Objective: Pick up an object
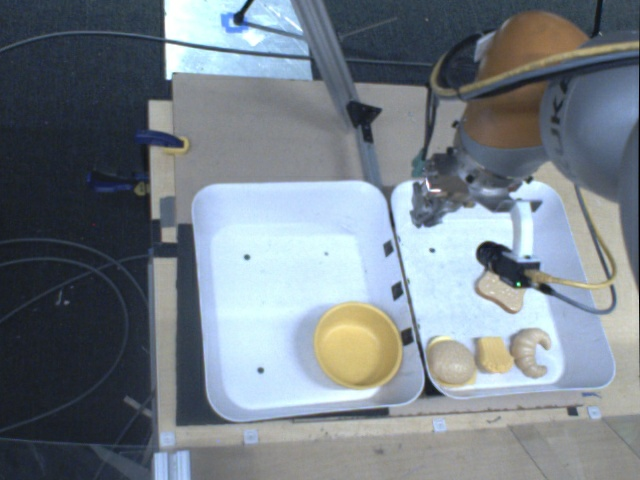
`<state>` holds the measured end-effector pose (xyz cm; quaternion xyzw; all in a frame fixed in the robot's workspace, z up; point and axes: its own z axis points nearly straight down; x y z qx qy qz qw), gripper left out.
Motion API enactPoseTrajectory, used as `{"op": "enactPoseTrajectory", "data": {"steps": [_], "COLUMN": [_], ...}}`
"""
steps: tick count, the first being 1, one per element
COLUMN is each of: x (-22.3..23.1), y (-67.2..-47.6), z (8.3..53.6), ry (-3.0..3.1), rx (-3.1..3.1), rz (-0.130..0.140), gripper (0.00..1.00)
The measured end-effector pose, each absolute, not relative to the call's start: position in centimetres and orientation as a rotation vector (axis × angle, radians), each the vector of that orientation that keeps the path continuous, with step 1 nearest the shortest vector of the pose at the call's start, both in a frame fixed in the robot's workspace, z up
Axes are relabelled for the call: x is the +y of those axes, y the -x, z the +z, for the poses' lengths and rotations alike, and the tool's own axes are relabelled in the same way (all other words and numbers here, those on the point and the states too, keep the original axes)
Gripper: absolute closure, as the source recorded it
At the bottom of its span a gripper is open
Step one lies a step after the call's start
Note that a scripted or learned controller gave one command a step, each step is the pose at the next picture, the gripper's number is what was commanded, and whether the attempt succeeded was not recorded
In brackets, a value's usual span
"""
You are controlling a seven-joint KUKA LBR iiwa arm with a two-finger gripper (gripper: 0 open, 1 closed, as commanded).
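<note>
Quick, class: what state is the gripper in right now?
Gripper: over the right bin; open or shut cannot be told.

Left bin (250, 228): holds a bowl (358, 344) at its near right corner.
Right bin (440, 268): touches the left bin's right side.
Near edge of right bin: bread roll (451, 361), cube piece (492, 354), croissant (531, 352), left to right.
Toast slice (498, 290): just behind the croissant.
Gripper (432, 206): over the right bin's far left part.
</note>
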<state>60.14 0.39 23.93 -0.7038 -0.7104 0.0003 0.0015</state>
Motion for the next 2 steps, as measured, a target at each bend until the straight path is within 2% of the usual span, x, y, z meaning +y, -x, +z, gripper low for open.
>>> {"op": "enactPoseTrajectory", "data": {"steps": [2], "x": [8.1], "y": [-53.7], "z": [22.0], "ry": [2.209], "rx": [-2.230], "rz": [0.001], "gripper": [1.00]}}
